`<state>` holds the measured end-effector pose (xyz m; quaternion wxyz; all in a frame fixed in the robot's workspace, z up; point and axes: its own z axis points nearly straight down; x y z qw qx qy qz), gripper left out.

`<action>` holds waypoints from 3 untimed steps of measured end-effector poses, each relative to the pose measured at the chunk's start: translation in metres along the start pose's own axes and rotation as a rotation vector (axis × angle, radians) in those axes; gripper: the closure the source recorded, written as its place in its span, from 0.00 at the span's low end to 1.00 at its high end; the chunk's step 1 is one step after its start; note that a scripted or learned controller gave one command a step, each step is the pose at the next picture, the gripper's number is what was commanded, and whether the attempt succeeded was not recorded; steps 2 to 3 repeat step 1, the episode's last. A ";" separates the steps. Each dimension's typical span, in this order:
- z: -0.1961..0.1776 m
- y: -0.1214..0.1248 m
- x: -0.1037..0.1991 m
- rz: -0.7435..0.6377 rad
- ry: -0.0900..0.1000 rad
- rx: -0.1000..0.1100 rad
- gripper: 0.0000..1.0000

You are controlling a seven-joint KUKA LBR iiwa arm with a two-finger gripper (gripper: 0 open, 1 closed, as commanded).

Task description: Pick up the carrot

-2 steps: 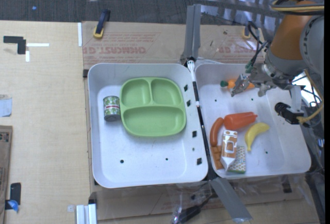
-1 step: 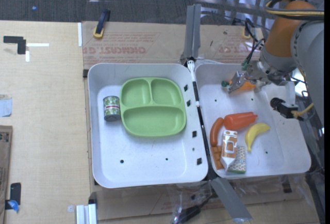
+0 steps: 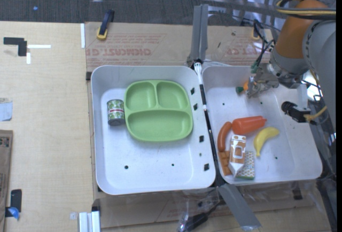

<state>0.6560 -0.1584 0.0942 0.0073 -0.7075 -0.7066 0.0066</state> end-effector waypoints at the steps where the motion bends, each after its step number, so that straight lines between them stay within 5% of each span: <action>1: -0.002 0.002 0.000 -0.001 -0.002 -0.007 0.00; 3: -0.002 0.002 0.000 -0.001 -0.002 -0.007 0.00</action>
